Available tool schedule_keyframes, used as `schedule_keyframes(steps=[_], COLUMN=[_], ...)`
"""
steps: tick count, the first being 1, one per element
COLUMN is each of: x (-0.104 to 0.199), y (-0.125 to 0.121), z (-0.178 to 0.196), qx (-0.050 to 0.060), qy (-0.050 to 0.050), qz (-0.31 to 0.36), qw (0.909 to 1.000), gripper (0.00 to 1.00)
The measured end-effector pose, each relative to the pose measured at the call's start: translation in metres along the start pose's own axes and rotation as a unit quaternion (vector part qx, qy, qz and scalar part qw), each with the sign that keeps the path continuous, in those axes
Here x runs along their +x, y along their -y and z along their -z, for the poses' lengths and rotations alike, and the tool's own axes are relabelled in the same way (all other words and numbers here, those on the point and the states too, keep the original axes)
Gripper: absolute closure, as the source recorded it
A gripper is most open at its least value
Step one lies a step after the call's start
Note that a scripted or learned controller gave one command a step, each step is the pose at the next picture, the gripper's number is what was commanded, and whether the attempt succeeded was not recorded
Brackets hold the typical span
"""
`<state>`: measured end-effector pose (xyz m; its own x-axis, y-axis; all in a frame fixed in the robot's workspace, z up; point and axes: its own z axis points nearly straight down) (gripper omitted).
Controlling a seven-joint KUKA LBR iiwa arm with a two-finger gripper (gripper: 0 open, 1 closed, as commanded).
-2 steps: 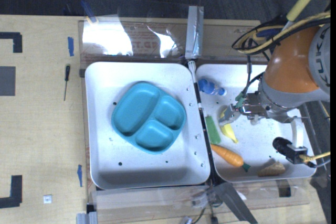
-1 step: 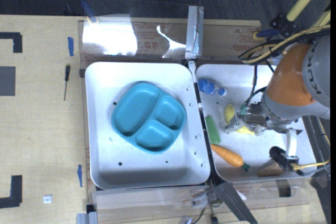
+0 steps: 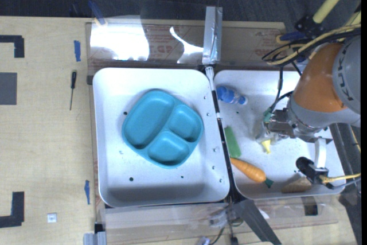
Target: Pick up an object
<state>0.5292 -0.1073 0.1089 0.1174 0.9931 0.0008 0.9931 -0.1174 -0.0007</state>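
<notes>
Orange carrot (image 3: 248,170), green-tipped, lying slantwise in right bin (image 3: 255,84).

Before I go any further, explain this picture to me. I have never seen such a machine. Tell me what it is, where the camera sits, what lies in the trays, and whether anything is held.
This is one picture, taken by a camera fixed above a bench and looking down at a slant. The grey machine with the orange band is a robot arm reaching in from the right. Its job is to pick up an object.

At its end is the gripper, over the right bin. From this view I cannot tell whether it holds anything.

Two shallow white bins sit side by side. The left bin holds a blue divided plate. The right bin holds:
- a small blue toy
- a green stick
- a carrot
- a small yellow piece next to the gripper
- a brownish thing near the front edge, too unclear to name
</notes>
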Motion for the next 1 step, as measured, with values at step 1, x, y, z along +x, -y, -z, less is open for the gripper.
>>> schedule_keyframes(steps=[1], x=[-0.0976], y=[-0.0451], z=[0.0438], qx=[-0.002], qy=[0.002], qz=[-0.044], qw=[0.999], gripper=[1.0])
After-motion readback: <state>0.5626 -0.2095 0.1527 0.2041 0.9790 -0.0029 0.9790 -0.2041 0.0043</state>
